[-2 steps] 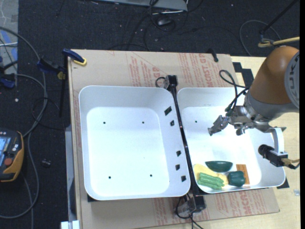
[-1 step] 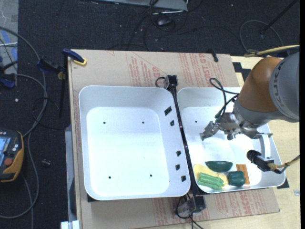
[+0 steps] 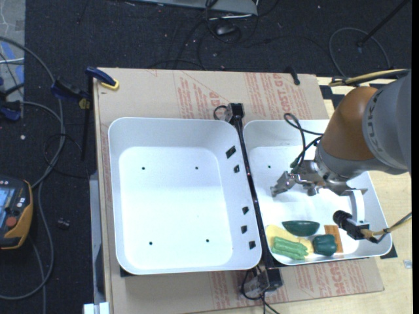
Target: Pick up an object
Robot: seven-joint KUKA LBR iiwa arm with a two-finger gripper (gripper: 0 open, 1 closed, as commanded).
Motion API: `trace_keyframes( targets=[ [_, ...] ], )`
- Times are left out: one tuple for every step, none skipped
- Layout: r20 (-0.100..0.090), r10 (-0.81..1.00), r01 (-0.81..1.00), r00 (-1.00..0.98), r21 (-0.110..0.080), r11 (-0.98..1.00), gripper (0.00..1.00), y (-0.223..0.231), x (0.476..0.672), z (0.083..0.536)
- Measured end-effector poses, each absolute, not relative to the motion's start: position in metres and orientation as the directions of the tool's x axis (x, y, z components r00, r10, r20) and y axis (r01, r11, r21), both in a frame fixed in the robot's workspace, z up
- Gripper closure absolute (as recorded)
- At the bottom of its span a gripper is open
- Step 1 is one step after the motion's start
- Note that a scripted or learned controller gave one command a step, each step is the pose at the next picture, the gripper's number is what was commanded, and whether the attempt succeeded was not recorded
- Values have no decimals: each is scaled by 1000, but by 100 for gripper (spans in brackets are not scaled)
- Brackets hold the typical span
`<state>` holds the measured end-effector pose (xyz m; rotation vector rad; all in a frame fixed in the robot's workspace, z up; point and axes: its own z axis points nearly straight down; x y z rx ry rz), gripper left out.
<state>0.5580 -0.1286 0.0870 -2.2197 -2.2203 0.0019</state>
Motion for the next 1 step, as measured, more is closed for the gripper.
trace_keyframes(
  targets=[
    [0,1000,1000,0,1,0,100,-129,559,99]
  ],
)
